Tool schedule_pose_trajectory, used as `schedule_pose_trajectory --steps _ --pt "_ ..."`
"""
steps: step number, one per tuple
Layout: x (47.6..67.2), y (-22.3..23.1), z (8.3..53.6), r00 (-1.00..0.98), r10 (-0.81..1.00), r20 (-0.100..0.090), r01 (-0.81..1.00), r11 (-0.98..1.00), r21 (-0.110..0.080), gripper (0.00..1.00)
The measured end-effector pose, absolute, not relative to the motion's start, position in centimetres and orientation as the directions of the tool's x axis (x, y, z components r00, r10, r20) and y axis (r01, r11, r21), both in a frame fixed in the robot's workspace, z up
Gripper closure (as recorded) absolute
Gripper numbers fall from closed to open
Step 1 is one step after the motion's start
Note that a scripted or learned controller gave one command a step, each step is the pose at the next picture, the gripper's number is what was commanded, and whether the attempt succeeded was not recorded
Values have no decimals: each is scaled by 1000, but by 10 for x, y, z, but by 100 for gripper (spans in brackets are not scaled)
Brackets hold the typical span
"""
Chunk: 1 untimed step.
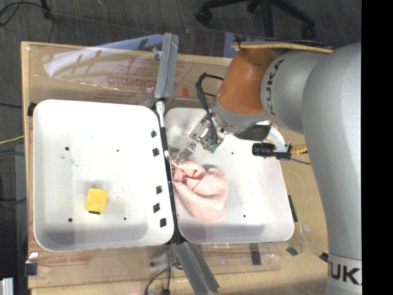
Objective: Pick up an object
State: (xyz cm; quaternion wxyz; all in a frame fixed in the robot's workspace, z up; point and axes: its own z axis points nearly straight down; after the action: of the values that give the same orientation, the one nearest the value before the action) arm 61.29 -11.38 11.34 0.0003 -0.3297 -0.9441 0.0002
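Position: my gripper (195,141) hangs low in the right bin (270,220), near its upper left corner, just above the top edge of the pink cloth (201,187).
Fingers: slightly parted (191,144), tips close to the cloth's rim; nothing visibly between them.
Cloth: crumpled in a heap against the left wall of the right bin; soft folds offer an edge to pinch, likely why I come in at its upper corner.
Yellow block (96,200): sits flat, lower left of the left bin (61,128), well apart from me.
Count: two bins, one cloth, one block.
Counter: bins side by side, divider between.
Judgement: pick not yet made; closing on a fold seems next.
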Motion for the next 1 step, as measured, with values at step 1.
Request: schedule_pose_trajectory --steps 1 --pt "642 -121 92 -745 667 3 667 745 -4 0"
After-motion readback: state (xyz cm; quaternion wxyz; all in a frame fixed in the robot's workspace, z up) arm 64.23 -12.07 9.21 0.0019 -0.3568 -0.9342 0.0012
